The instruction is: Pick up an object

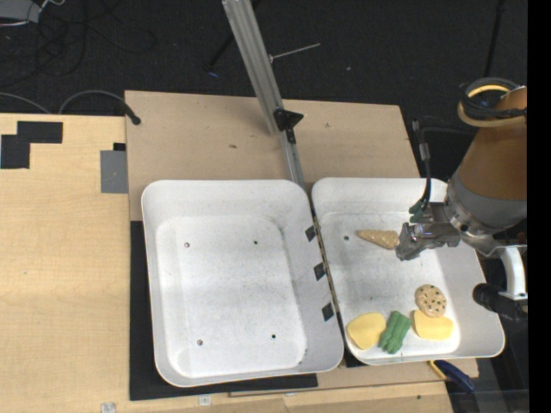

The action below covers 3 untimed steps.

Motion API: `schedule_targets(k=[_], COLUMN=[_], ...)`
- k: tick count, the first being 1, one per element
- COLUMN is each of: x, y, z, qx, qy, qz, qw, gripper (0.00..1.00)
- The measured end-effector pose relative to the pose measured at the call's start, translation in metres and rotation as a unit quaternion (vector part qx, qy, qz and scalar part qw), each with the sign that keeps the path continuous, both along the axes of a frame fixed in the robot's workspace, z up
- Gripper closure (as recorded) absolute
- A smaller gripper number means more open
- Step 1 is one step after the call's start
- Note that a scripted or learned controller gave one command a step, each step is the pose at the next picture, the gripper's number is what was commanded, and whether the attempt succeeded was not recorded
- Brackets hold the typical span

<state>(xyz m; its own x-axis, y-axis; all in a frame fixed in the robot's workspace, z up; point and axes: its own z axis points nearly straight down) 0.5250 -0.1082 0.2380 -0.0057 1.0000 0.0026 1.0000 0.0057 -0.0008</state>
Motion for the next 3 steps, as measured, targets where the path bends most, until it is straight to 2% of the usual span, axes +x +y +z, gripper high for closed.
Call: schedule_targets(k=[1, 2, 3], x=[0.022, 0.029, 0.055], y=[0.049, 0.092, 0.144], z=[0.006, -0.002, -0.007], qx=[-0.0002, -0.0006, -0.0008], qy=[0.000, 0.002, 0.001], qz=[0.000, -0.001, -0.001], qw=[1.0000, 1.0000, 1.0000], gripper=[1.00, 1.00, 1.00])
